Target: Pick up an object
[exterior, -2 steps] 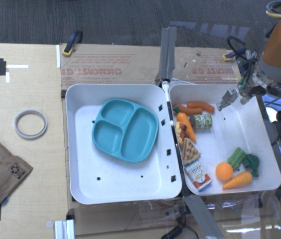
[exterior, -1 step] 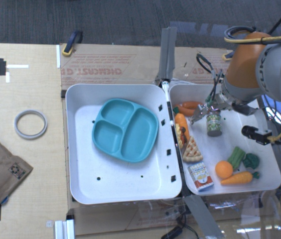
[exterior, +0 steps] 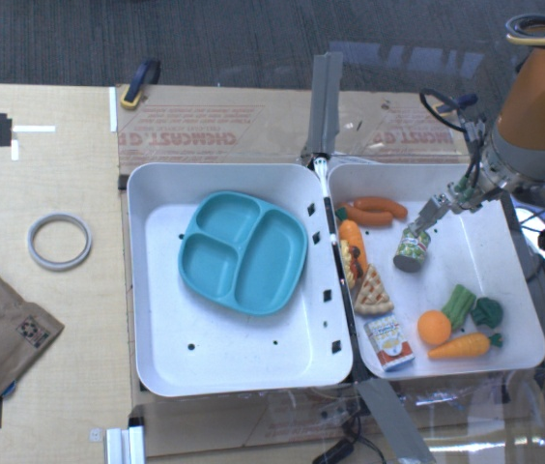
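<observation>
Can (exterior: 413, 248) just beneath pincer (exterior: 431, 216) of arm slanting in from right

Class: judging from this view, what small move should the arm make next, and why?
Probably lower the claw a little onto the can. The claw hangs just above and to the right of the can, which lies apart from the other toys in the right bin, so it looks the nearest target.

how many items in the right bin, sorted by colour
Right bin:
orange: 4: sausages, carrot by the divider, orange ball, carrot
green: 3: can, two green vegetables
tan: 1: waffle slice
white: 1: carton
total: 9
</observation>
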Robot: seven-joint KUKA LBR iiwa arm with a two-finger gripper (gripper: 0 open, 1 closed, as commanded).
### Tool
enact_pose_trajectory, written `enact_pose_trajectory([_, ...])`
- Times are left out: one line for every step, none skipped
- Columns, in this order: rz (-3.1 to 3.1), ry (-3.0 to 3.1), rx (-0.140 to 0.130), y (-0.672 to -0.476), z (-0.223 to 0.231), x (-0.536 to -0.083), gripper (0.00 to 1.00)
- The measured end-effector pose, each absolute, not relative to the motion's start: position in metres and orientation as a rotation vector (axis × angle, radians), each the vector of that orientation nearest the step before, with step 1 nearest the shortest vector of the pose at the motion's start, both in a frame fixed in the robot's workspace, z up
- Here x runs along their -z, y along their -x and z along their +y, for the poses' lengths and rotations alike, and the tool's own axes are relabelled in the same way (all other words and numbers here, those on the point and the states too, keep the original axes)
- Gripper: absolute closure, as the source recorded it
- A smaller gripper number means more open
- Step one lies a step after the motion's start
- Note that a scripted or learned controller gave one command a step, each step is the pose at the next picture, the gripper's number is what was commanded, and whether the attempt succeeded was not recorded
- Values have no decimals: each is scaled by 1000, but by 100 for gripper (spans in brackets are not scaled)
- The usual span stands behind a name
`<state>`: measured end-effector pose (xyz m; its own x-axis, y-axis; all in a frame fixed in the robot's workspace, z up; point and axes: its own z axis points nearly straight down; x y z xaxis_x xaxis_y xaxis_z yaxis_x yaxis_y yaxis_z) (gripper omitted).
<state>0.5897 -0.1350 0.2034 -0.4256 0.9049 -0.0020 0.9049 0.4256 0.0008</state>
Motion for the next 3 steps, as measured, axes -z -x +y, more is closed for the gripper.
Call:
enact_pose_trajectory([2740, -1531, 0, -597, -169, -226, 0])
enact_pose_trajectory([2562, -1820, 2, -621, -144, -100, 0])
enact_pose_trajectory([2483, -1926, 2, -568, -134, -92, 0])
